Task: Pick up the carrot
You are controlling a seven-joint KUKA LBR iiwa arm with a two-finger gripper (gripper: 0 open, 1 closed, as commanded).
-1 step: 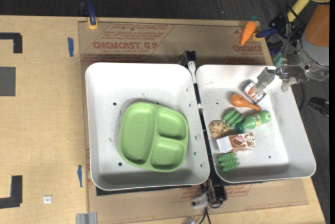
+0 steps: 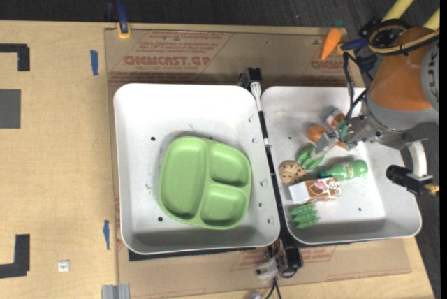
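The carrot point(image 2: 316, 130), a small orange piece, lies in the upper middle of the right white bin point(image 2: 391, 221). My gripper point(image 2: 334, 135) reaches in from the right and hangs low right beside the carrot, its tip against the carrot's right side. Another bit of orange shows just under the gripper at its right. The grey arm with its orange band point(image 2: 404, 81) covers the bin's upper right corner.
Below the gripper lie a green leafy piece point(image 2: 311, 154), a green bottle point(image 2: 346, 170), a cookie point(image 2: 288, 169), a printed packet point(image 2: 318, 189) and green pea pods point(image 2: 304, 215). The left bin point(image 2: 140, 109) holds a green divided plate point(image 2: 204, 182). An orange clamp point(image 2: 330, 44) sits on the board's back edge.
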